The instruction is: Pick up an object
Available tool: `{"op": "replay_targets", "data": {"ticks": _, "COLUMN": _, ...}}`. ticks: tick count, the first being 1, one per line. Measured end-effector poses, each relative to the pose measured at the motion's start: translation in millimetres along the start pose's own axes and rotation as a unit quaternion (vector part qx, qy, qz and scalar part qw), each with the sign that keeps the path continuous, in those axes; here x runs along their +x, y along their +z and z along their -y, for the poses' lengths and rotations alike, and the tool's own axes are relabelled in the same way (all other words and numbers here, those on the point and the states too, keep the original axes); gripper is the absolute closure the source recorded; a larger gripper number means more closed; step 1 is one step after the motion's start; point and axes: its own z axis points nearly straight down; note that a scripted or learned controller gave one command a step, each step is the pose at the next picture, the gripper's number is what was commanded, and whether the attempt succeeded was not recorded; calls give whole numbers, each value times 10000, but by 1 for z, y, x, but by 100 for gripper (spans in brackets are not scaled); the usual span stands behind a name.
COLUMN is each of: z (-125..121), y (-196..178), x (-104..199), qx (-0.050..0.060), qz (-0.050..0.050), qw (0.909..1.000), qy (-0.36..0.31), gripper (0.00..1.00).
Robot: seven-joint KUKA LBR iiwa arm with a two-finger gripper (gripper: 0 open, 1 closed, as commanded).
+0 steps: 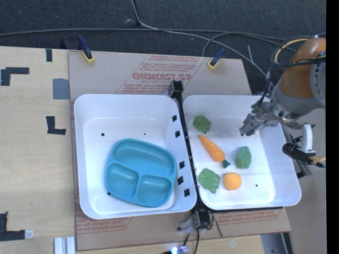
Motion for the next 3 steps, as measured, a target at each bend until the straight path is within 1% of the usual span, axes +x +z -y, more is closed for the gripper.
{"op": "replay_targets", "data": {"ticks": 1, "z": -6, "y": -44, "x": 3, "qx": -2, "qz": 0, "qw": 10000, "qy": -5, "gripper": 100}}
{"op": "replay_targets", "data": {"ticks": 2, "z": -3, "y": -102, "x": 11, "qx": -8, "qz": 1, "qw": 10000, "qy": -9, "gripper": 100}}
{"op": "replay_targets", "data": {"ticks": 3, "z": -3, "y": -100, "x": 66, "qx": 20, "qz": -7, "qw": 10000, "qy": -23, "gripper": 100}}
